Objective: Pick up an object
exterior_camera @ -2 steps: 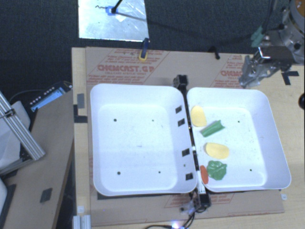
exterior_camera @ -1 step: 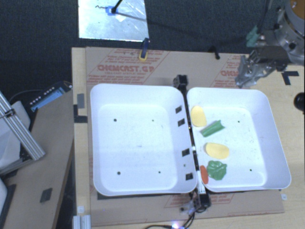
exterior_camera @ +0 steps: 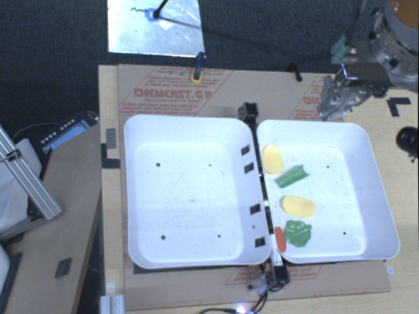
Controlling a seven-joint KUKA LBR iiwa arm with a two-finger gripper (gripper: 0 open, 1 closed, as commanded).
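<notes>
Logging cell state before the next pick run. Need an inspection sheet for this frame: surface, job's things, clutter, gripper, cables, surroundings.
Surface: bench with printed cardboard sheet under two white bins.
Job's things: all in right bin, near its left wall: yellow piece, green stick, second yellow piece, green leafy piece, small orange-red piece.
Left bin: nothing seen inside.
Clutter: yellow clip at cardboard's far edge.
Gripper: above the bench beyond right bin's far rim, holding nothing visible; jaws' state unclear.
Cables: black cable across the floor beyond the bench.
Surroundings: dark carpet, shiny metal plate, aluminium frame at left.
</notes>
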